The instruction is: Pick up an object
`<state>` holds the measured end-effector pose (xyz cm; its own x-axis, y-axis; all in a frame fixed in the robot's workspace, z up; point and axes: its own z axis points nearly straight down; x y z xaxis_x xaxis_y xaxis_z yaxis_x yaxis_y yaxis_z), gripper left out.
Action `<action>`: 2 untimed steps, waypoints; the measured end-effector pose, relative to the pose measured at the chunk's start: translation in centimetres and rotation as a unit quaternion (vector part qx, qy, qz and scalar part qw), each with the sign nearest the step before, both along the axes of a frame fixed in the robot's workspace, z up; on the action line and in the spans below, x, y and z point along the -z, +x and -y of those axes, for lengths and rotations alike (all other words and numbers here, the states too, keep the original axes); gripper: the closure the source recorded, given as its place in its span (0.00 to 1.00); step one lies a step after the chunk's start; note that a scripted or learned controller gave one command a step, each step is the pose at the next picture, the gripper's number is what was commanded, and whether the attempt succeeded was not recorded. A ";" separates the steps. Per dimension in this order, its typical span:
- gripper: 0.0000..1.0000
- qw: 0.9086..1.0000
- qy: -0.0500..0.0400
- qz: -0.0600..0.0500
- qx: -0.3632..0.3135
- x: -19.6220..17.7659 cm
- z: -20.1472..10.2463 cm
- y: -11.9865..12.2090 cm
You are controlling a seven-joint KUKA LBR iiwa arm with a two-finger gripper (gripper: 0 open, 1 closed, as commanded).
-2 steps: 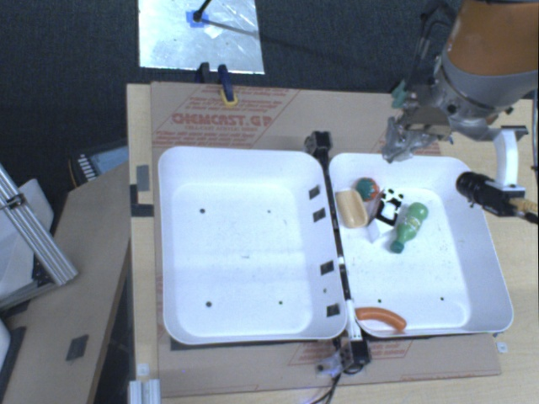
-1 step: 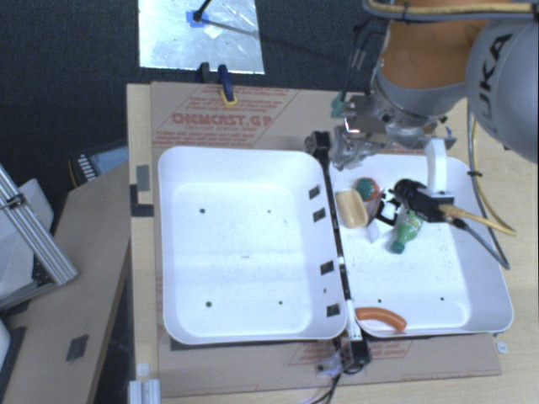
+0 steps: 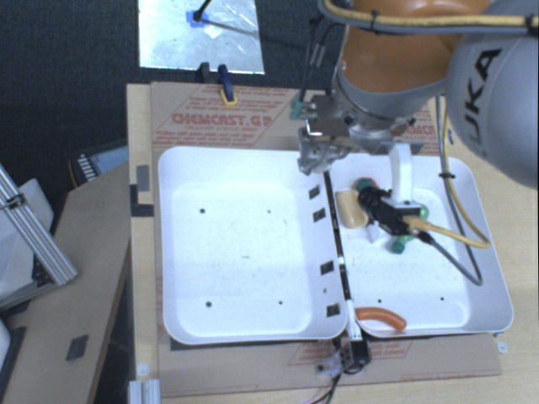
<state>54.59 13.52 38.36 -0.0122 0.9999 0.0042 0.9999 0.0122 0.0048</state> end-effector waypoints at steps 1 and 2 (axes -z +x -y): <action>1.00 1.000 -0.003 -0.006 0.009 6.6 7.7 -5.6; 1.00 1.000 0.000 0.002 0.002 -0.5 3.9 -5.9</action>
<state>48.70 9.57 38.82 -0.0078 1.0000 0.0032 0.9999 0.0078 0.0085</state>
